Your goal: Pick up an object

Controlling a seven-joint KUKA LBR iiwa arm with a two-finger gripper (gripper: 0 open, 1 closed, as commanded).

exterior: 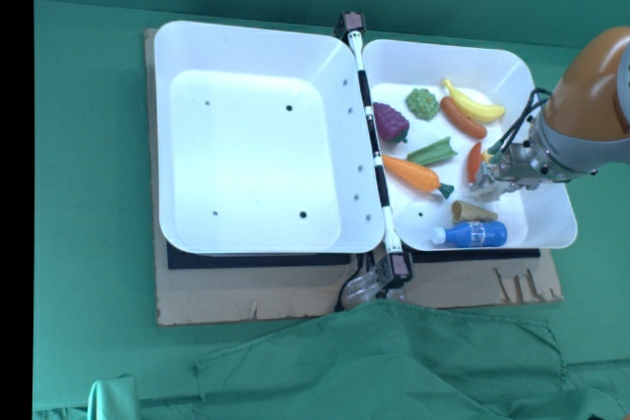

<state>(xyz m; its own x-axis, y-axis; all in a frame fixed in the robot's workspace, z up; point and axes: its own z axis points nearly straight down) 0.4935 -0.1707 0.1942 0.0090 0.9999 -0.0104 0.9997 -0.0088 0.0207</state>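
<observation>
The right bin (551,226) holds several toy foods. A yellow banana (476,101) and a red sausage (463,117) lie at the back, with a green broccoli (423,102) and purple grapes (390,122) to their left. A green pea pod (432,151) and an orange carrot (413,174) lie mid-bin. A blue bottle (473,234) lies along the front wall, with a tan cone (473,210) just behind it. My gripper (489,184) hangs low at the bin's right side, just above the cone and beside a red chili (474,162). Nothing is visibly held.
The left bin (182,44) sits beside the right one, split from it by a black-and-white divider bar (372,138). Both rest on cardboard (246,310) over green cloth. A crumpled fold of cloth (394,359) lies in front.
</observation>
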